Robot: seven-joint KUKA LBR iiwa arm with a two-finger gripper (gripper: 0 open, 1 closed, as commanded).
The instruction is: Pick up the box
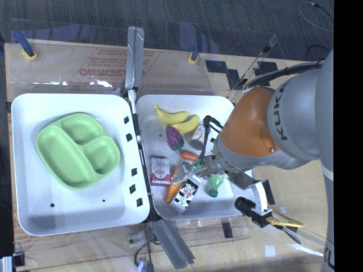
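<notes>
Where the right bin (187,100) meets its left wall, lying flat just beside that wall: small box (160,170) — pale face, pink-red print, darker red strip at its near end. Next to it, toward the bin's near edge, an orange carrot (172,191). Near the bin's middle, apart from the box — gripper (202,164), grip state impossible to tell.

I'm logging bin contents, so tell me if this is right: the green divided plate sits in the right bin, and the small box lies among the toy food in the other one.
Not quite. The camera view shows the green divided plate in the left bin; the small box lies among the toy food in the right bin.
</notes>
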